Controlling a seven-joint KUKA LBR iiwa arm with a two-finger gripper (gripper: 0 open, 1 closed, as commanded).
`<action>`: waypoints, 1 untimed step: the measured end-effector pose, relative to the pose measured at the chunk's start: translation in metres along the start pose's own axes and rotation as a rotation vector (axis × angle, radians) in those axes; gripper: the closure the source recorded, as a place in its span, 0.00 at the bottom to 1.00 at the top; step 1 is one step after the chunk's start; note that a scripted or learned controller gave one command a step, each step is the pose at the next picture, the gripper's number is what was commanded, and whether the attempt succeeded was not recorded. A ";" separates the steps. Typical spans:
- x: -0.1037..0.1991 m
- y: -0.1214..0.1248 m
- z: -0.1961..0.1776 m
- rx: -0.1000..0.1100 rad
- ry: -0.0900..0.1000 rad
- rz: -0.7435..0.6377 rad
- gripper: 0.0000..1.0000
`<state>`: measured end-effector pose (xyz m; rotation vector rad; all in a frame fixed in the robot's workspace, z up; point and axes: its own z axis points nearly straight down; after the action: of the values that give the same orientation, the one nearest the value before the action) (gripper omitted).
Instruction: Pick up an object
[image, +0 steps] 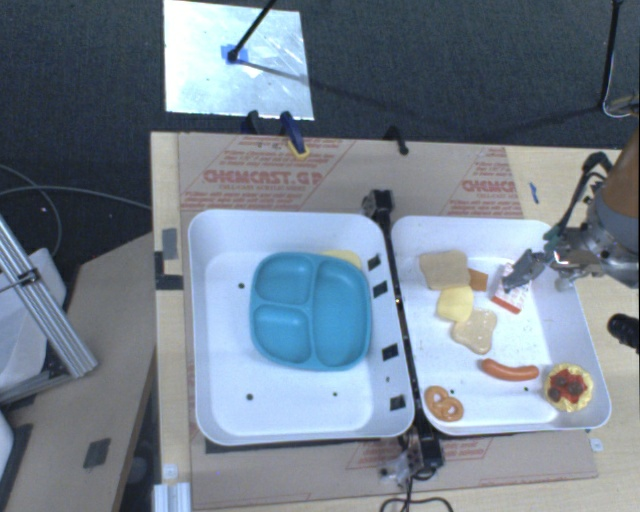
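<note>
A: Bins? Two white ones, left bin (215, 300) and right bin (560, 330).

B: Left one has one blue divided plate (310, 310) and one yellow piece (343, 258) peeking out behind it.

A: Right one: one bread slice (444, 269), one cheese piece (454, 304), one toast (476, 330), one sausage (510, 372), one pretzel (443, 403), one tart (568, 386), one orange piece (479, 279), one red-and-white packet (508, 296).
</note>
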<state>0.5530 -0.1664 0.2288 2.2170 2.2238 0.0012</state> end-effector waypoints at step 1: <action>0.054 0.037 0.150 -0.002 0.001 -0.006 0.00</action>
<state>0.5897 -0.1124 0.0789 2.2099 2.2295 0.0044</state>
